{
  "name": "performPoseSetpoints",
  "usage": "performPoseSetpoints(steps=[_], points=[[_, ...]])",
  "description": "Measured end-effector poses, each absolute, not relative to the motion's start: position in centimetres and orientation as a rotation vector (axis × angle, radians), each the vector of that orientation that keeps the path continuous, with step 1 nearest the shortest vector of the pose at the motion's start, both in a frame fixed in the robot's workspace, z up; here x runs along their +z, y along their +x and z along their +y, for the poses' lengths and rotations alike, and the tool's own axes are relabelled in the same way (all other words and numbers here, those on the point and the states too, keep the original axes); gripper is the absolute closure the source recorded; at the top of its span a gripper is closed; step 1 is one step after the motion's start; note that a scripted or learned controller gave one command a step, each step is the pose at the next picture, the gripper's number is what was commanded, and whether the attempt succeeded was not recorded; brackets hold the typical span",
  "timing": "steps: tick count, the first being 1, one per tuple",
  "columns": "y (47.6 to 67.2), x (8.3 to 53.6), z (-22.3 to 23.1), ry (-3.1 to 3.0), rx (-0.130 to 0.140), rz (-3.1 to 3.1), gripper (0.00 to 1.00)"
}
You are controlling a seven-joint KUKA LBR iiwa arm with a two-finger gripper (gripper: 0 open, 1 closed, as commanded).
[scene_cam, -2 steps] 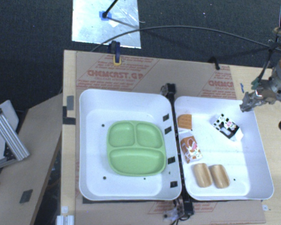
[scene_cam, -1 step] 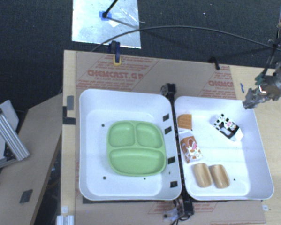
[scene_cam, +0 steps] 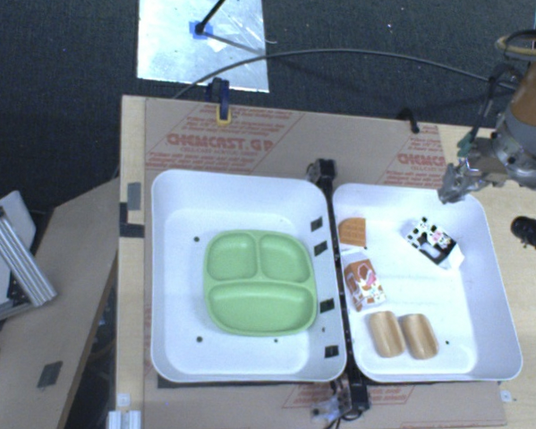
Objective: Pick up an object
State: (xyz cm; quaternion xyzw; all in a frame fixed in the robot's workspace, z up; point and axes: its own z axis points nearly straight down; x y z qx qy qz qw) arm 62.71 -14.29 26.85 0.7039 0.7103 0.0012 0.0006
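Hand (scene_cam: 455, 189) poised over far right corner of right bin (scene_cam: 494, 266); finger state impossible to tell, nothing seen gripped. Nearest pick: black-and-white patterned block (scene_cam: 431, 241), just below hand and slightly toward bin centre, long axis slanting. Two tan rolls (scene_cam: 403, 335) farther off, well below hand.

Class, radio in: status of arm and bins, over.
Gripper over right bin's far edge, nothing held. Cow-print block nearest, untouched. Path unobstructed.
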Motion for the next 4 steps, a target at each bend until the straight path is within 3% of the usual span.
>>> performPoseSetpoints(steps=[2, 4], points=[[63.7, 24.4, -3.5, 2.21, 0.005, 2.232, 1.0], [62.1, 24.6, 6.5, 2.211, 0.002, 2.233, 1.0]])
